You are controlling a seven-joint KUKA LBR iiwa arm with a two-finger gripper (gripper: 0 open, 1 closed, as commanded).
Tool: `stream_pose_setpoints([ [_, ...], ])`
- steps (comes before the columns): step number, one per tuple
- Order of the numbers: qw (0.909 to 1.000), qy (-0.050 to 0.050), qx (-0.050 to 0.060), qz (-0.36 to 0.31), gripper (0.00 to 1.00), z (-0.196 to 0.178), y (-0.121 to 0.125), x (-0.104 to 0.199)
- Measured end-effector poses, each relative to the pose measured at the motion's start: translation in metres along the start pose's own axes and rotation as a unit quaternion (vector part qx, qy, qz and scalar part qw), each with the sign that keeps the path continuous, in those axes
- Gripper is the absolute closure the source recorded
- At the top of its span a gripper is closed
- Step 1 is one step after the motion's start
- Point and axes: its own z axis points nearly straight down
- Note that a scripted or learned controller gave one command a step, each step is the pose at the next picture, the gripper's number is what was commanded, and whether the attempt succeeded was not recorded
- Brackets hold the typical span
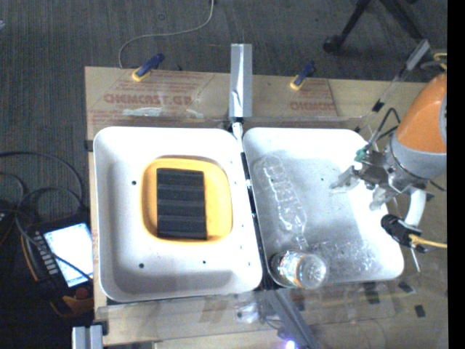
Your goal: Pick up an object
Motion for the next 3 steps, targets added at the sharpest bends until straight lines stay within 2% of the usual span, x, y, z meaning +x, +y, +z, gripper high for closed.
stream_pose_setpoints([
  [1, 0.9970, 0.000, -0.001, -0.077, 0.00, -0.048, -0.050, -0.023],
  [2, 0.9963, 0.001, 0.000, -0.086, 0.00, -0.017, -0.049, -0.025],
  [3, 0.9869, 0.001, -0.008, -0.161, 0.00, 0.083, -0.045, -0.022],
])
